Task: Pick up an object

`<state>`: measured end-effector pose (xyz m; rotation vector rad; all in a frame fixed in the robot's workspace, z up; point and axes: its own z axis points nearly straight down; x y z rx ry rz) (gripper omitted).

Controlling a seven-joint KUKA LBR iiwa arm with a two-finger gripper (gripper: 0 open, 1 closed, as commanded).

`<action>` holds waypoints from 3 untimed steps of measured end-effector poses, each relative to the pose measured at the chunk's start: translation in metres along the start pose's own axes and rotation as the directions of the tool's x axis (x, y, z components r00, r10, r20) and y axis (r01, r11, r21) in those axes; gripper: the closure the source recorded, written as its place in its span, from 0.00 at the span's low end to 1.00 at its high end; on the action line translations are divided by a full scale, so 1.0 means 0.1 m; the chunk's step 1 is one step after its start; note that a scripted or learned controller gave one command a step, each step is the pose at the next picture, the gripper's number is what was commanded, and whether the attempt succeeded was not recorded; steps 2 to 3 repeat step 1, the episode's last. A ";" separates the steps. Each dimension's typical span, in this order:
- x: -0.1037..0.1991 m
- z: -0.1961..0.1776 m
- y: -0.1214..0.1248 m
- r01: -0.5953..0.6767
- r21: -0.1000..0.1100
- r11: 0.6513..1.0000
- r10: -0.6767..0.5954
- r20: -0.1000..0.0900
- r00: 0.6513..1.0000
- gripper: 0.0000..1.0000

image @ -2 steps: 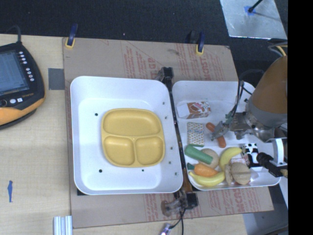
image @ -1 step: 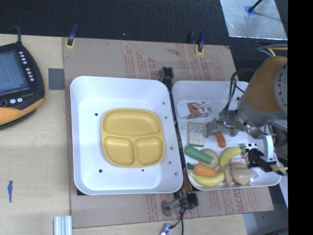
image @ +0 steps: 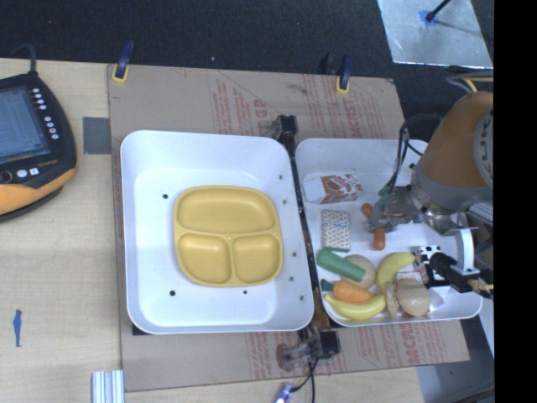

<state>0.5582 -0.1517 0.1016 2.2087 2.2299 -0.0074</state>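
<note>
Orange-and-grey control pendant (image: 29, 145) at the bench's left edge, two blue clamps (image: 122, 60) on the brown cardboard sheet (image: 252, 99).

No text can be read for certain. The cardboard sheet (image: 252, 99) under the bins bears red print in bands, too blurred to make out. A small carton (image: 338, 186) in the right bin (image: 323, 154) carries a red and brown label, also unreadable. The handheld screen (image: 25, 145) on the table (image: 59, 309) shows blurred lines.
</note>
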 end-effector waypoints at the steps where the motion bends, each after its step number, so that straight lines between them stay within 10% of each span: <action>1: 0.89 -0.91 0.02 -0.004 0.001 1.000 0.004 -0.007 1.000 1.00; 3: 0.89 -0.91 0.02 -0.004 0.001 1.000 0.004 -0.007 1.000 1.00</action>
